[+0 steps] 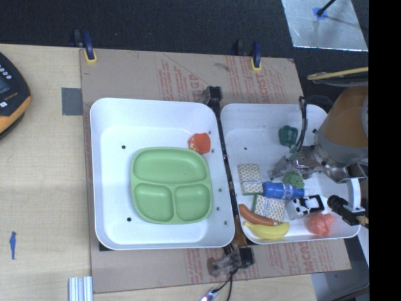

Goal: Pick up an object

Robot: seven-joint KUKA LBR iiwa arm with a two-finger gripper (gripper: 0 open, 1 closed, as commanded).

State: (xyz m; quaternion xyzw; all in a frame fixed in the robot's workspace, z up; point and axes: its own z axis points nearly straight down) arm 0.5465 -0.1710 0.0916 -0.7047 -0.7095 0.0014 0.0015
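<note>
The right bin holds several small things. Among them are a blue bottle, a green broccoli-like piece, a dark green piece, a banana, a sausage, a red lump, a black-and-white toy and two patterned packets. My gripper reaches in from the right and hangs low over the bin's middle, just above the broccoli-like piece and the blue bottle. Nothing visibly hangs from it.
The left bin holds a green divided plate and an orange-red piece near its right wall. The arm's grey and orange body covers the right bin's far right corner. A clamp sits between the bins.
</note>
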